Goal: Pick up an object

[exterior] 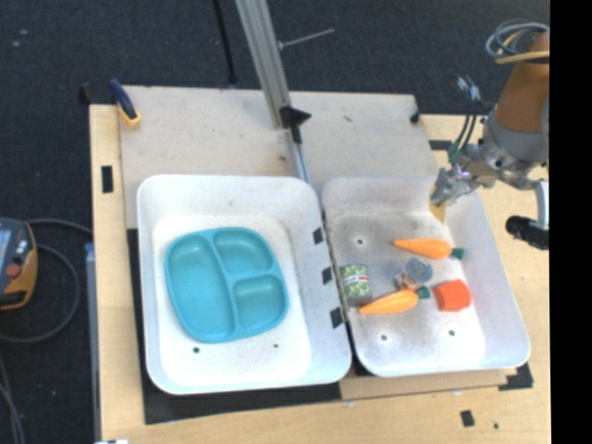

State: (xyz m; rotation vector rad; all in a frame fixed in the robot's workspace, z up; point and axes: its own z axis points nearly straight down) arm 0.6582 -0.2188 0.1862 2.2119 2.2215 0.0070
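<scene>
Orange toy carrot (423,246), green at its right tip, lying crosswise in the upper half of the right bin (499,340). Nearest of the loose pieces to the arm (523,109), and so judged the likeliest pick. Jaws poised at that bin's far edge, above and to the right of the carrot and apart from it; open or closed, impossible to tell from this angle.

Probably light, hollow plastic: stiff, smooth, a little slippery, not fragile. Tapered, hence apt to squirt out toward the thin end if pinched there. Best taken across the thick middle, squeezing the narrow width rather than the length.

Lower in the same bin, a second carrot (388,303) of like colour, pointing left, touching or nearly touching a small grey piece (416,271). Just beside it to the right, an orange-red block (452,296). At the left wall, a small green-labelled pack (354,282), its print too small to read.

Resting in the left bin (153,248), a blue divided plate (227,282). Both bins side by side on a pale worktop (185,128).
</scene>
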